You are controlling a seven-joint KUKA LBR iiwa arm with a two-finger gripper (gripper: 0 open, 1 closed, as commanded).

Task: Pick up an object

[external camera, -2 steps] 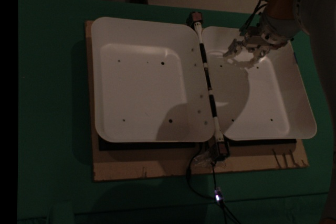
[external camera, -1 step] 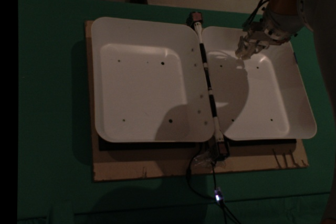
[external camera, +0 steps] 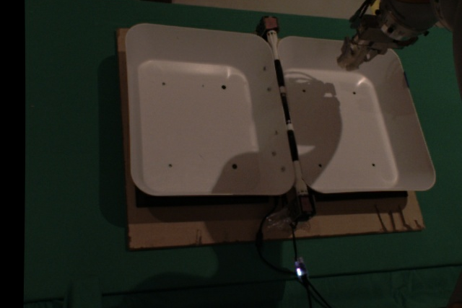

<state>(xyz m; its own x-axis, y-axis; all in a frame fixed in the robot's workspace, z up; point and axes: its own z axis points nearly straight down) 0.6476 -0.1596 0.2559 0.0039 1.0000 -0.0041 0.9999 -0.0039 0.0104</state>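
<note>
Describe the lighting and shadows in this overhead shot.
Camera view: dim overall, with the green bench nearly dark; both white bins stand out brightest. The arm casts a broad rounded shadow across the right bin and onto the left bin. The gripper looks soft and slightly blurred.

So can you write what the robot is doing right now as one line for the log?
task: pick up object | gripper: above right bin far rim | holding: nothing seen | left bin: no objects seen
</note>
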